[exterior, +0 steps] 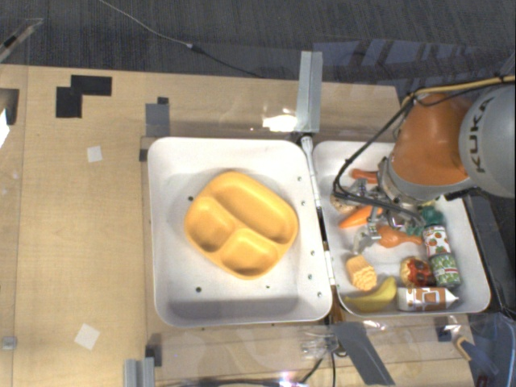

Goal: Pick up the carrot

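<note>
Pincer [372, 230] hovered low in right bin [480, 295] over carrot [353, 217], finger state hidden, cannot tell.

Yellow divided plate [240, 222] in left bin [169, 297], end effector [372, 230] — perhaps over carrot [355, 216] — right bin [476, 293] crowded

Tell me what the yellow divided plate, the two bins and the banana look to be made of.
Yellow divided plate: likely moulded plastic, smooth with a soft sheen. Left bin and right bin: white, probably plastic or coated metal, matte with rounded corners; hard to tell which. Banana: probably toy plastic, evenly coloured and slightly glossy.
</note>
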Tool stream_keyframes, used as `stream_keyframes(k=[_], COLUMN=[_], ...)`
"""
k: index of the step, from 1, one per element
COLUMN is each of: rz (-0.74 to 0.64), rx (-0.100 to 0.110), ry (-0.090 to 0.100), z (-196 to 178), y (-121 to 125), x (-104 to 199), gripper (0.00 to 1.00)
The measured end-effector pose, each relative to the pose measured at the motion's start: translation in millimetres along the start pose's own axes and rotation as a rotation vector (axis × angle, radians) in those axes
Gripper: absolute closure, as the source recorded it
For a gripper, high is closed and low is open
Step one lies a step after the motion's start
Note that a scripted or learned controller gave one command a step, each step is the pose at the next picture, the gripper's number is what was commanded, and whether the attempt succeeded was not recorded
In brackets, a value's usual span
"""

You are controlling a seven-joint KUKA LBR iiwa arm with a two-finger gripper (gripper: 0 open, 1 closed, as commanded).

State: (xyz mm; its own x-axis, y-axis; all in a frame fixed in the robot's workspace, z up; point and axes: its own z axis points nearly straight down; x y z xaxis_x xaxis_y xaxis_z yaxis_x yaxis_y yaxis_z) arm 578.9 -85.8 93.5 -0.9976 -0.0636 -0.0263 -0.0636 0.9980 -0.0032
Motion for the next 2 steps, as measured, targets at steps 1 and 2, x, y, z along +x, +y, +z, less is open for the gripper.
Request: stream_keyframes(k=[1, 2], rz=[-0.006, 0.17], rx=[0.002, -0.001], ry=[-0.019, 0.019], z=[-15, -42], y=[1, 3], x=[-6, 38], gripper=[1.0, 1.0])
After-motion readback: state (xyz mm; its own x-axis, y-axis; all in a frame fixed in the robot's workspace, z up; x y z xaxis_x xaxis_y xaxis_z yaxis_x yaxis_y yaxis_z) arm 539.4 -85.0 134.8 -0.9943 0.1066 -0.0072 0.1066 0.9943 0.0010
